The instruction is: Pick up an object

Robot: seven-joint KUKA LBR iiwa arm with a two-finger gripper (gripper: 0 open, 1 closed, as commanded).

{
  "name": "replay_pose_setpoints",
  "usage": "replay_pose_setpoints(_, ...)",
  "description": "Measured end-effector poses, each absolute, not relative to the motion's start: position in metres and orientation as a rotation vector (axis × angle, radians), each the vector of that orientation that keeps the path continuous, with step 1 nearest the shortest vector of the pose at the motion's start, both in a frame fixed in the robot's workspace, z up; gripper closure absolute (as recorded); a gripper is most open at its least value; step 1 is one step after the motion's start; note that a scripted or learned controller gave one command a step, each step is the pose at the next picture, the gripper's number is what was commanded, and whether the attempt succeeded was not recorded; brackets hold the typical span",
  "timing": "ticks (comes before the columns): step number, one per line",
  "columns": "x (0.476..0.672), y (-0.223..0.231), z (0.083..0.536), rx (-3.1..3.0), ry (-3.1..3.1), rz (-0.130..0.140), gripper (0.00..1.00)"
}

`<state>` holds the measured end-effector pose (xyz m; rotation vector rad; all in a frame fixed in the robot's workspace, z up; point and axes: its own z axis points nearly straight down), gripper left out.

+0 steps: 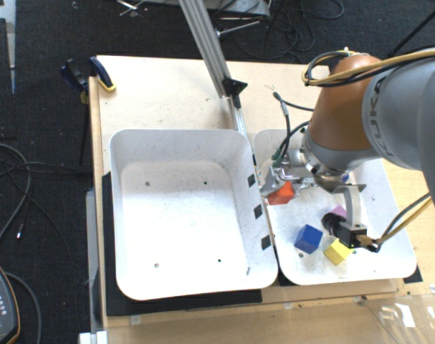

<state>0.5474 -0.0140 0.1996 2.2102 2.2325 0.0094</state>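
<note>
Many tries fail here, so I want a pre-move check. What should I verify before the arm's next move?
1. Blocks left in the right bin: ok; orange block, blue block and yellow block lie there.
2. Gripper near a block: ok, at the orange block.
3. Orange block held: cannot tell.
4. Room around the orange block: not ok, it sits close to the wall next to the left bin.

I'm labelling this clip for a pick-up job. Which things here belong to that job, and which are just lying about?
Job: two-finger gripper; orange-red block, blue cube, yellow cube, small pink piece, all in the right white bin.
Lying about: left white bin; blue-and-yellow clamp; grey metal rail.
</note>
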Motion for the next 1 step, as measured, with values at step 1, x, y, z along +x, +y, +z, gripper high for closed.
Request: replay_pose_setpoints(1,0.5532,0.045,0.2006,2.211,2.233,0.003,1.0)
